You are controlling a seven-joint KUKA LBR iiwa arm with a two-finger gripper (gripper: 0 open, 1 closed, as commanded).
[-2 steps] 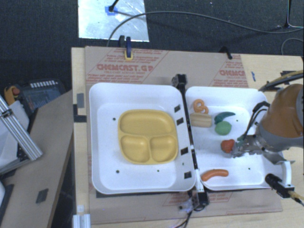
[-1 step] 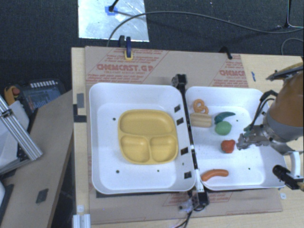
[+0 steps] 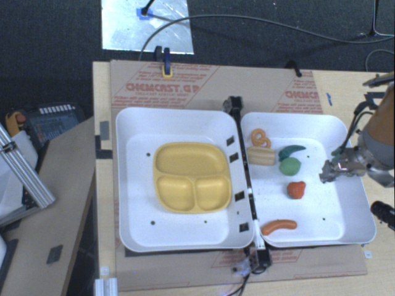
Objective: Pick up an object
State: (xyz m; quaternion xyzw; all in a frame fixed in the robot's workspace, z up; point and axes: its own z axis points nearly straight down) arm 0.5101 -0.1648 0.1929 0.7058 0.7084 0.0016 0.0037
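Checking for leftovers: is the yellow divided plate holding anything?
Empty: the yellow divided plate in the left bin shows bare compartments.

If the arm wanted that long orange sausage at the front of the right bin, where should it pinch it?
Probably at the middle of the sausage, coming straight down from above. It lies flat and nearly crosswise on the right bin floor, slim across, so fingers closing over its narrow width should hold. Bare floor surrounds it, leaving room for the tool.

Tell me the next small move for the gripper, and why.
Probably shift the gripper left toward the red object and lower over it. The gripper sits at the right bin's right side with nothing seen between its fingers, and that object lies nearest, apart from the others.
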